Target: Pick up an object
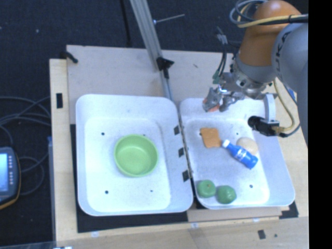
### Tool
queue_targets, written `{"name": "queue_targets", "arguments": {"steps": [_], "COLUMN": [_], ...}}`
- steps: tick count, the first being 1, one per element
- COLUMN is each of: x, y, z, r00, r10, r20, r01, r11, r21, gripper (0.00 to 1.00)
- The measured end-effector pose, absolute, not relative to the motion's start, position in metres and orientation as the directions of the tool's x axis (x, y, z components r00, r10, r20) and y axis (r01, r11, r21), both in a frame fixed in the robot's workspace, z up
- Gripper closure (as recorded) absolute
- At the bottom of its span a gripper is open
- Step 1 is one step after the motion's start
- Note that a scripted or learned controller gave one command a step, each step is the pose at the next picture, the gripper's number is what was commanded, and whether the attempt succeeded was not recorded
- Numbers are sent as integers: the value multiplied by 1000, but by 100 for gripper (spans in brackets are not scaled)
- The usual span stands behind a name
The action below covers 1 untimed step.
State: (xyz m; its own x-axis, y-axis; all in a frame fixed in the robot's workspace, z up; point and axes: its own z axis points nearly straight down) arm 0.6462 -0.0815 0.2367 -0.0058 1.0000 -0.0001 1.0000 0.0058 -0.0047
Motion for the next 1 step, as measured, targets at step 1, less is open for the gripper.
{"name": "queue_targets", "arguments": {"steps": [1], "x": [644], "y": [-27], "z": [245], "r00": [-6], "r10": [1000], "r20": [0], "r01": [1000], "r11": [6], "r21": [-3], "gripper": [100]}}
